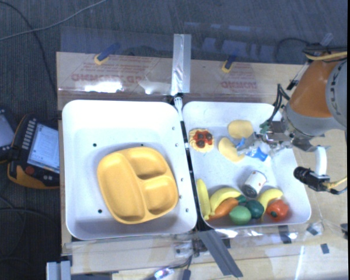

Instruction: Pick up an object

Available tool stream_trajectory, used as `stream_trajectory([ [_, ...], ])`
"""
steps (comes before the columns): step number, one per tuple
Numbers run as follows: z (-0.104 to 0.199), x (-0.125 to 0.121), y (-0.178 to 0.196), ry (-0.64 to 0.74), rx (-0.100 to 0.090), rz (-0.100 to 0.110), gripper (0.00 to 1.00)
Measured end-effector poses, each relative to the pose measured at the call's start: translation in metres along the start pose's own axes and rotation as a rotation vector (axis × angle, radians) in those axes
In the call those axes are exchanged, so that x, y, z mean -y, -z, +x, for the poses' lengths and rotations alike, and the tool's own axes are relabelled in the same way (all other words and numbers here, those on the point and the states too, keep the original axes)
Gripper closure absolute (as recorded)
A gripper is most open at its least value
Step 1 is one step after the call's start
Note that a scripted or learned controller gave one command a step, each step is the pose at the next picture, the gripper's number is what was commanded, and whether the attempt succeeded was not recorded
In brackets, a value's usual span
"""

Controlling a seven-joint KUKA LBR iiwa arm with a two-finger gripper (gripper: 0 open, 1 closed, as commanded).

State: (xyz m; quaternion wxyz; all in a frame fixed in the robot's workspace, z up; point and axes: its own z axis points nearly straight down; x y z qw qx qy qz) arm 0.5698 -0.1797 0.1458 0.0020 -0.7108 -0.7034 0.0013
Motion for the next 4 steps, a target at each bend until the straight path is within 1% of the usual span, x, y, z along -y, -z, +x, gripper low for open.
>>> stream_trajectory([
  [1,-0.021,-0.026,-0.05,-0.119,-0.002,-0.005,0.0],
  [2,-0.024,-0.054,-0.054,-0.169,-0.015,-0.01,0.0],
  [3,-0.028,-0.053,-0.046,-0.169,-0.001,-0.014,1.0],
  [4,0.037,-0.049,0.085,-0.24,0.003,-0.003,1.0],
])
